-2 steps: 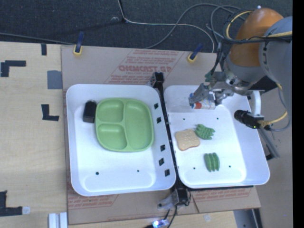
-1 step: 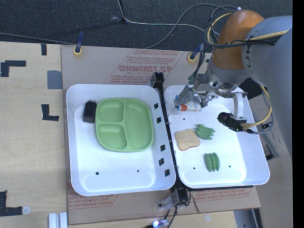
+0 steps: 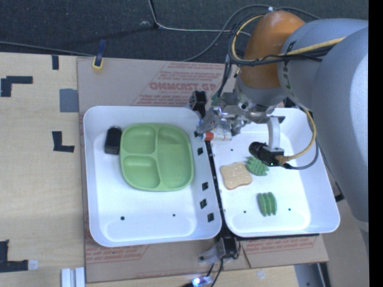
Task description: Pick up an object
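We see the pincer (image 3: 222, 126) hanging over the far-left corner of the right bin (image 3: 311, 220), close to the wall it shares with the left bin (image 3: 99, 220). Whether it is apart or together, or clamped on anything, we cannot tell: cables and the wrist housing clutter it.

3 candidates lie nearer the camera than the pincer, all in the right bin. The toast slice (image 3: 235, 175) is nearest, just toward us and slightly right. We judge it light, flat and stiff, probably plastic and a bit slick; it lies flat, so we would take it across its narrow width at the edges. The leafy green piece (image 3: 258, 165) touches the toast's right side and sits beside a black sensor block on the arm; it looks lumpy and light, easy to pinch across its bulk. The green pod (image 3: 267, 203) sits farther toward us, apart from both, small and rounded, so it may roll from a poor pinch; grip across its short axis.

To the pincer's left, the green divided plate (image 3: 157, 157) and a black block (image 3: 112, 140) rest in the left bin.
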Controlling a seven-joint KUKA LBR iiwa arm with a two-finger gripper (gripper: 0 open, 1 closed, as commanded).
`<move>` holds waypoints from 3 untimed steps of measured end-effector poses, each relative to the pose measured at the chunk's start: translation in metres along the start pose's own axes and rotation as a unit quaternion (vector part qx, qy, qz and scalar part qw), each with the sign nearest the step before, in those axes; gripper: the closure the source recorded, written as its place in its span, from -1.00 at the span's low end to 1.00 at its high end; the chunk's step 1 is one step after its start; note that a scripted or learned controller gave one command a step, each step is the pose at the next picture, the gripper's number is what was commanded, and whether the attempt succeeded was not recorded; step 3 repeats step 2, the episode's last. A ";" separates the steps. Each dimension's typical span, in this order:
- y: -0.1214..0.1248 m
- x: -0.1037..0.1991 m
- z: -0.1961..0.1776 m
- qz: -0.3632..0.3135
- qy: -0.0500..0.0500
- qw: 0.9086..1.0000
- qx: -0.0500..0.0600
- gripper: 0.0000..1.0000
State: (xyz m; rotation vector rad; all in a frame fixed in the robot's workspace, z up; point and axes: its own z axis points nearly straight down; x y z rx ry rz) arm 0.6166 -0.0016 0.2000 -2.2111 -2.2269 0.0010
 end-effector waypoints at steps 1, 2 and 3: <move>-0.006 0.050 0.000 0.000 0.000 1.000 0.000 1.00; -0.014 0.092 -0.025 0.000 0.000 1.000 -0.002 1.00; -0.014 0.092 -0.025 0.000 0.000 1.000 -0.002 1.00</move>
